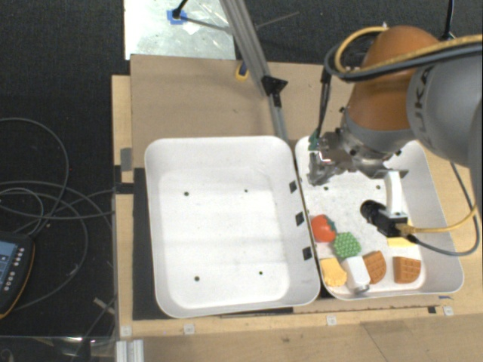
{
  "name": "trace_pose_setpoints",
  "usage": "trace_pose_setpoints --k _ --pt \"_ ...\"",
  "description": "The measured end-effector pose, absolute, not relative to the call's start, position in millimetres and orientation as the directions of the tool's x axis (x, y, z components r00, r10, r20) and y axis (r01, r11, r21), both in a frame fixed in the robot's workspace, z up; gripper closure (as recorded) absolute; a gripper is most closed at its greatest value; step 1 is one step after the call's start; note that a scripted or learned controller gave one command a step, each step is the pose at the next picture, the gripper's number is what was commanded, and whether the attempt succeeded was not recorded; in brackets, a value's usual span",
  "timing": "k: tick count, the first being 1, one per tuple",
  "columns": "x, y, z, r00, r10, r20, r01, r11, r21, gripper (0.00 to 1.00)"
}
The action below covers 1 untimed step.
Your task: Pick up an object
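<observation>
Brown cardboard covers the surface (204, 96) under two shallow white bins. Near the right bin's (445, 277) front edge lie a red ball (323, 228), green knobbly ball (346, 244) and orange waffle-like pieces (406, 268). At its back-left corner hangs the hand (321, 168); its grip cannot be told.

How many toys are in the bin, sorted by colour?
Red: 1, the red toy
Green: 1, the green toy
Yellow: 1, the yellow toy
White: 1, the white toy
Orange-brown: 2, the orange toy and the waffle-like toy
Total: 6, all in the right bin
</observation>
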<state>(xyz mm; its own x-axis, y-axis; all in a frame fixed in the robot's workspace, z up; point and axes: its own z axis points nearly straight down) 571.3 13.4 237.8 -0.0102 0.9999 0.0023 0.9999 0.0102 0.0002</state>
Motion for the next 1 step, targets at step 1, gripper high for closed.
trace_pose_setpoints --k 1 --pt "558.7 70.7 245.5 -0.012 1.000 0.003 1.000 0.012 0.001 1.00"
